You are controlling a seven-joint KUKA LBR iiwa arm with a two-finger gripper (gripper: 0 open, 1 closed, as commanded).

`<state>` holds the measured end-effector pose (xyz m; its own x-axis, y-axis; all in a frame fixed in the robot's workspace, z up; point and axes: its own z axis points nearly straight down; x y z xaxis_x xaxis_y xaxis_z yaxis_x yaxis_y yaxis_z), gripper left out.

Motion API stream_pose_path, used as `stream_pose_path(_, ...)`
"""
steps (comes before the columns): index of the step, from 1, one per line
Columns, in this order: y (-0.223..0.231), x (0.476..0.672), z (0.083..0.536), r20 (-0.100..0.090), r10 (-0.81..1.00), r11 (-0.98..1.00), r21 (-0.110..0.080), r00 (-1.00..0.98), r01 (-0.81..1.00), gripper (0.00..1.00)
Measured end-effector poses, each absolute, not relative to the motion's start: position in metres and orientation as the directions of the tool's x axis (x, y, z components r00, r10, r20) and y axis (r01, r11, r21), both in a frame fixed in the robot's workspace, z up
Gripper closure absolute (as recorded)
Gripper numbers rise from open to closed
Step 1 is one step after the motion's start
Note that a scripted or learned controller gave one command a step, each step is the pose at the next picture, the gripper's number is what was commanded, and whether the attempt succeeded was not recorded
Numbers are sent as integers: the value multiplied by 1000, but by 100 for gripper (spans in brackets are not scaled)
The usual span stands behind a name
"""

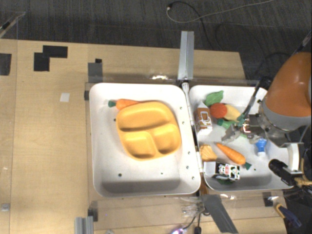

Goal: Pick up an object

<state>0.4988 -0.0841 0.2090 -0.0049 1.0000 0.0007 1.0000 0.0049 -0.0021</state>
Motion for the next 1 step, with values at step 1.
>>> stream_pose_path(1,-88,502,97,1,1000,30,1,-30,1000,0)
